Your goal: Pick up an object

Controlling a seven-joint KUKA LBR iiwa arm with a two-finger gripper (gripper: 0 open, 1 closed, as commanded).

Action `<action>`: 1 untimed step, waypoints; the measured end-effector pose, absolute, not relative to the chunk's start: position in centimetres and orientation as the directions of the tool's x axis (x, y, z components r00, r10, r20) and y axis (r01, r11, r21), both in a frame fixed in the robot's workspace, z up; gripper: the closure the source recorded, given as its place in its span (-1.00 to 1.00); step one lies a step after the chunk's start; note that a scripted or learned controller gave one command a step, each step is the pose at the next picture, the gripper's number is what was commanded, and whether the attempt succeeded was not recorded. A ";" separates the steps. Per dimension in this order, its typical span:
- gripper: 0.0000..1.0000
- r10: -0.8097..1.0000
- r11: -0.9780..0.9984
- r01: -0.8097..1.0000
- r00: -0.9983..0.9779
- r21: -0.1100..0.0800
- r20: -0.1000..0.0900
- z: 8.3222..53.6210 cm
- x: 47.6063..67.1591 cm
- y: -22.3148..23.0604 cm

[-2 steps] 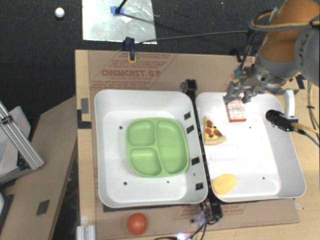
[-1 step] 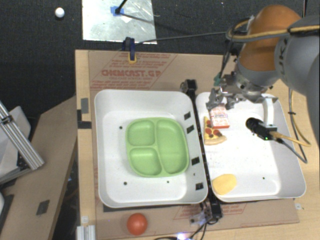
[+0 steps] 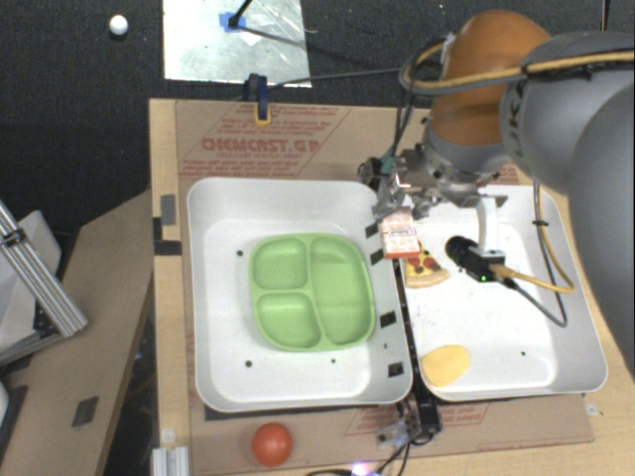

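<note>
So my bench (image 3: 298, 132) is basically a brown board with red lettering printed across the far end. Two shallow white bins sit on it side by side, touching in the middle: left bin (image 3: 213, 296), right bin (image 3: 556, 355). There's also an orange ball (image 3: 272, 443) sitting on the board's near edge, just in front of the left bin.

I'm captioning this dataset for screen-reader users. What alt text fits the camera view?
A grey robot arm with an orange band lowers its pincer over the right white bin, above a pizza slice toy; a yellow oval piece lies nearer the front. The left white bin holds a green divided tray, and an orange ball sits on the bench.
</note>
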State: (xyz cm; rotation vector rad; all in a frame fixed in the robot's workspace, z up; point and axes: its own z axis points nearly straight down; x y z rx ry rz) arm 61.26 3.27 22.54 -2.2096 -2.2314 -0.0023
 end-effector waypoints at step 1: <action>1.00 1.000 0.010 1.000 -0.010 -0.001 0.002 22.7 58.7 8.8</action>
